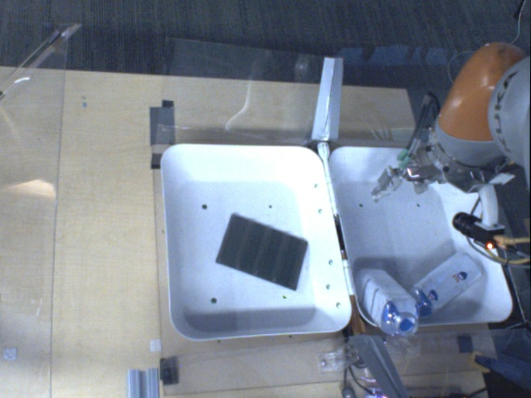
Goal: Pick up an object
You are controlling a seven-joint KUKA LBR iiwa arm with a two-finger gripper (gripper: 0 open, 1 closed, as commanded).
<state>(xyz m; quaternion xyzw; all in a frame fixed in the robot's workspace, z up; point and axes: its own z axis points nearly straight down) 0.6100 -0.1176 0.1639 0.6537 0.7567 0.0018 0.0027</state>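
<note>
A dark ribbed rectangular pad (262, 251) lies flat in the middle of the left bin (165, 222), turned at a slight angle. Two clear plastic bottles with blue caps lie on their sides in the right bin (365, 157), near its front. One bottle (383, 298) is at the front left corner. The other bottle (449, 281) lies beside it to the right. My gripper (392, 182) hangs over the back part of the right bin, well apart from both bottles, with nothing seen in it.
A metal divider post (327, 98) stands behind the seam between the bins. The grey arm with its orange band (481, 89) fills the upper right. Black cables (477, 226) hang over the right bin's right side. Wooden bench (83, 222) surrounds the bins.
</note>
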